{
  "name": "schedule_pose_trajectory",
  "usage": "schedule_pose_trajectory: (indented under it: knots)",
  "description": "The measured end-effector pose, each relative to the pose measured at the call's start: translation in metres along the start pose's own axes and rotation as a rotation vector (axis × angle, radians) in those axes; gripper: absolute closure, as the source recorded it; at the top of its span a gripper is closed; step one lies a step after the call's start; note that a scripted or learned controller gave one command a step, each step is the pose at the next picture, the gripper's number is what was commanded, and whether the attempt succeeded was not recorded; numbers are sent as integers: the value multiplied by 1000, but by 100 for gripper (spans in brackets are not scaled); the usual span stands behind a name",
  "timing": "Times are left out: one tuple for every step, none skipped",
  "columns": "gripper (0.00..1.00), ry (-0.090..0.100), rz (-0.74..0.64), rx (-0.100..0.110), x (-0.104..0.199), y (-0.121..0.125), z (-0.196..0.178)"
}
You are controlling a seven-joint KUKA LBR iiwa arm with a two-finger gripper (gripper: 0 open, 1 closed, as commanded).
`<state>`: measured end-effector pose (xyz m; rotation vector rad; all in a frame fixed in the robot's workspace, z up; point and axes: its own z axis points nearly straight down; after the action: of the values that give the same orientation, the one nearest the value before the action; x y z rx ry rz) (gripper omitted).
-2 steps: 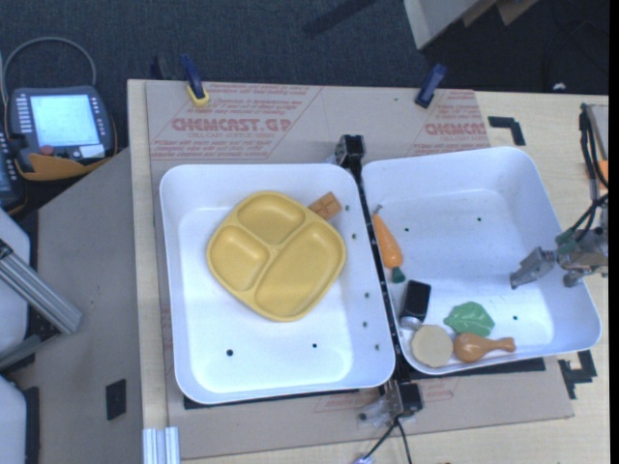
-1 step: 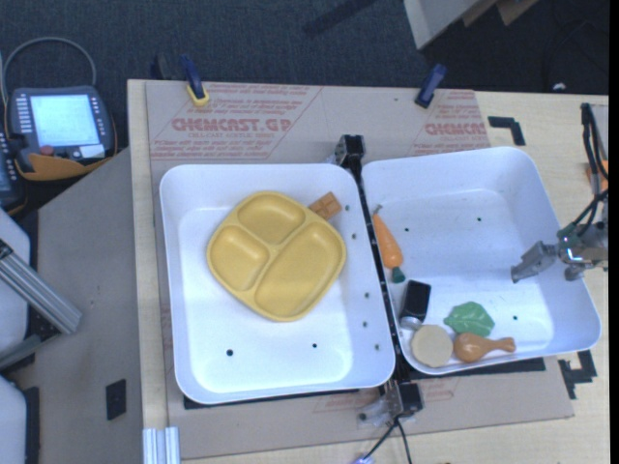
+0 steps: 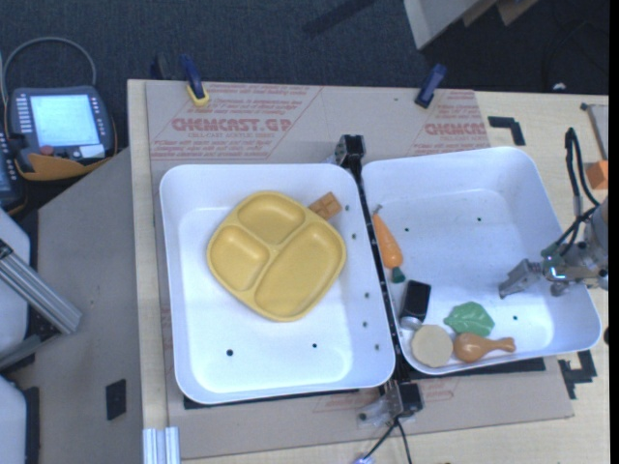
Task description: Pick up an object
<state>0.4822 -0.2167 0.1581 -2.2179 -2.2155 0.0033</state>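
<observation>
The jaws [image 3: 530,276] sit low over the right bin [image 3: 503,177], near its right wall, reaching in from the right. The tips point left and appear spread apart, with nothing between them.

The loose objects cluster along the right bin's left and near edges. A carrot [image 3: 388,244] lies against the left wall. A small black block [image 3: 416,301] lies just below it. A round tan disc [image 3: 432,345], a green leaf-shaped piece [image 3: 469,317] and a toy drumstick [image 3: 481,347] lie close together by the near rim. The drumstick is nearest the jaws but well apart from them. The middle and far half of this bin are open floor.

In the left bin [image 3: 193,336], a yellow divided plate [image 3: 278,254] fills the upper centre. A small brown block [image 3: 326,205] touches its far right edge. Both bins rest on the cardboard-covered worktop [image 3: 242,124].
</observation>
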Motion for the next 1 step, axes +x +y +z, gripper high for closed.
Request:
schedule_pose_trajectory:
  knots:
    - [0,4,-2,-1,-2,2,60]
